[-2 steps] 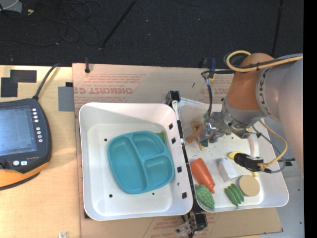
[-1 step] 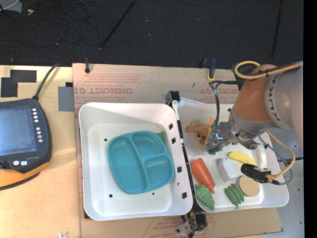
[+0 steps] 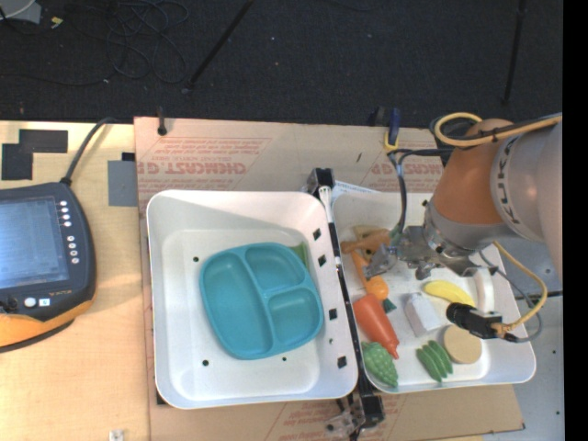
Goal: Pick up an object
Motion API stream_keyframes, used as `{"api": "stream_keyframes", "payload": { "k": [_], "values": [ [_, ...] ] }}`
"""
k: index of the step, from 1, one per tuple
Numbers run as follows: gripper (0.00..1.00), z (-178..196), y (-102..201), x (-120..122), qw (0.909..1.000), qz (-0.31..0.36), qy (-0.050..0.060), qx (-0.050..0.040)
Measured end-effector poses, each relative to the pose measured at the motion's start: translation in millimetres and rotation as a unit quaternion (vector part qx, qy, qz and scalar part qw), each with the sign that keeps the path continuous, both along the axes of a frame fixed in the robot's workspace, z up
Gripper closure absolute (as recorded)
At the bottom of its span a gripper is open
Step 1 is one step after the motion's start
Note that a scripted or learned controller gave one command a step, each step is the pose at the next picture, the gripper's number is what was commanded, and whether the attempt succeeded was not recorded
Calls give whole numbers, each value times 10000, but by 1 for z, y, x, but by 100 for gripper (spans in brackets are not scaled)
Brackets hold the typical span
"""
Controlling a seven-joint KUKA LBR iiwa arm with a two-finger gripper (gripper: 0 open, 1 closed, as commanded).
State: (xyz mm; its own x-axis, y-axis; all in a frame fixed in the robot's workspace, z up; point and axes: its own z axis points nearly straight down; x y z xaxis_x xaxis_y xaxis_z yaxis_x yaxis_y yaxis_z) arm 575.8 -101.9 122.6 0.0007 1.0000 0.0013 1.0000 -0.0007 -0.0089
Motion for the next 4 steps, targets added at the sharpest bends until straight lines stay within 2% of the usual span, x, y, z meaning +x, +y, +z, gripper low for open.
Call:
{"api": "stream_keyframes", "payload": {
  "k": [1, 3, 4],
  "values": [
    [0, -40, 13, 46, 10000, 16, -1, -2],
    [0, -37, 19, -21, 10000, 5, -18, -6],
    [100, -30, 18, -21, 10000, -3, 14, 2]
  ]
}}
